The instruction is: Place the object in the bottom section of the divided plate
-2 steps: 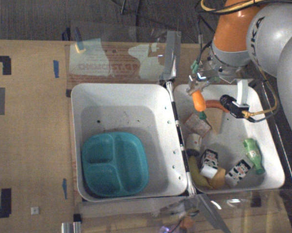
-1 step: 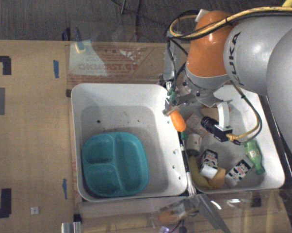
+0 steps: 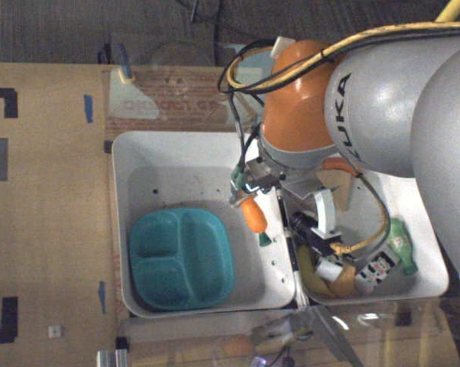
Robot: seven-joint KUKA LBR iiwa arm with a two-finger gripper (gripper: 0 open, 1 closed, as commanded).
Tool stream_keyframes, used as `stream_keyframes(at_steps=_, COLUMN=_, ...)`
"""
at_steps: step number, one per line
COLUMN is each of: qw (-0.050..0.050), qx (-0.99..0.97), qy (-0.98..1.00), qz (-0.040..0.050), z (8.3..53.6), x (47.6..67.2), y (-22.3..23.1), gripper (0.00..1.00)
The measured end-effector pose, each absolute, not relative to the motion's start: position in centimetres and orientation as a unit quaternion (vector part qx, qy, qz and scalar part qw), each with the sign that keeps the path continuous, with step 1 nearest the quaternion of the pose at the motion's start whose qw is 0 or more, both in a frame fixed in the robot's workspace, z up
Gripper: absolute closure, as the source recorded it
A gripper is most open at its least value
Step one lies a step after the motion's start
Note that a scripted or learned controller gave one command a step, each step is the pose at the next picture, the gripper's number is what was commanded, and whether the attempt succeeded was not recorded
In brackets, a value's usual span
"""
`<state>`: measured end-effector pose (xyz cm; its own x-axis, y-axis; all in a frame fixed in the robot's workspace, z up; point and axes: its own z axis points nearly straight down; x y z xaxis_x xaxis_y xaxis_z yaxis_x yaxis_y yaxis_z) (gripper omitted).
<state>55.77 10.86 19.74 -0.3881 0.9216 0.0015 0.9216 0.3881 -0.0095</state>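
An orange carrot [image 3: 254,215] is seen gripped in the gripper [image 3: 247,197], above the left bin [image 3: 131,159], right of the plate [image 3: 180,257]; carrying is judged underway; leftward travel, then lowering, is needed.

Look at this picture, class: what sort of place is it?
Probably a robotics lab or test bench: a KUKA arm reaches over two white bins, with a teal divided plate and tape marks on the wooden bench.

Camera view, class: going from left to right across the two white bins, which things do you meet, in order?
Teal divided plate → orange carrot-like object at the gripper → yellow banana → green bottle.
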Motion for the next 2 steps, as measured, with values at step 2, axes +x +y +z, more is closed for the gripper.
stream_keyframes(at_steps=2, qw=0.003, qx=-0.455, qy=-0.891, qz=0.0035, z=28.7, x=55.6, y=16.6, gripper=1.00)
